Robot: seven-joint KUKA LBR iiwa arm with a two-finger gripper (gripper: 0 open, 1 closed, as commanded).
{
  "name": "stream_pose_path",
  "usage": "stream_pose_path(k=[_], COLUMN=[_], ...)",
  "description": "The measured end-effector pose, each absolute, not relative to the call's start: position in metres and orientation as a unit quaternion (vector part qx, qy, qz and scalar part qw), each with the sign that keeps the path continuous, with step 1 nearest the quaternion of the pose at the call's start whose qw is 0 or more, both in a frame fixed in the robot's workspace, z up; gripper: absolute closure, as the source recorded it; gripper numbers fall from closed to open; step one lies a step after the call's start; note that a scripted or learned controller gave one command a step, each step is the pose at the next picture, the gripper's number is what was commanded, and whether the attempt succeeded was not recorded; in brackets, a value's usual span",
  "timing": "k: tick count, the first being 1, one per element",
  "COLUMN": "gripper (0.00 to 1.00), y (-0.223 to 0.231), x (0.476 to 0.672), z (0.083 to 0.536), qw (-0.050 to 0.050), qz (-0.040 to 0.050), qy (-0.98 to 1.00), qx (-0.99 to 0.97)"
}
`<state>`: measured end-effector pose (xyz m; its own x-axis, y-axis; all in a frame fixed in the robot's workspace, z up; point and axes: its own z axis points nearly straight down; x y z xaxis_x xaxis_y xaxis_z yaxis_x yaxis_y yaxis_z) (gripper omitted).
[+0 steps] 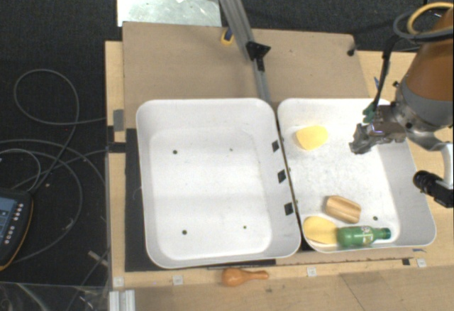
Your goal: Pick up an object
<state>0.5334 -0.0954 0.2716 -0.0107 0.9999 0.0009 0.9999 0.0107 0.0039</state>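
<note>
The arm enters from the right and carries the hand (363,140) above the upper right part of the right bin (404,182). The view is too small and dark at the tip to show whether the hand is spread or closed; that cannot be told. Nothing is visible in its grip. The step in hand reads as the approach: the hand is positioned over the bin, and no object has yet been taken. Four candidate objects lie in this bin. A pale yellow rounded piece (311,138) lies just to the left of the hand, level with it, and is the nearest. A tan bread-like roll (343,209) lies below the hand, toward the near edge of the bin. A second yellow piece (320,231) and a green bottle (363,236) lying on its side sit beyond the roll at the near wall, the bottle touching or nearly touching the yellow piece. The left bin (213,107) lies well to the left of the hand. An orange pear-shaped object (245,276) rests on the counter (184,61) outside both bins. The next move calls for a short shift left over the nearest yellow piece, a straight descent, and closure across its narrow width.
</note>
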Motion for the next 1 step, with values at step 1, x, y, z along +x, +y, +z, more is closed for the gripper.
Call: stream_pose_path(k=[1], gripper=[1.0], y=[-0.0384], x=[0.5483], z=[0.2559], qw=[0.0], qz=[0.001], qy=[0.711], qx=[0.703])
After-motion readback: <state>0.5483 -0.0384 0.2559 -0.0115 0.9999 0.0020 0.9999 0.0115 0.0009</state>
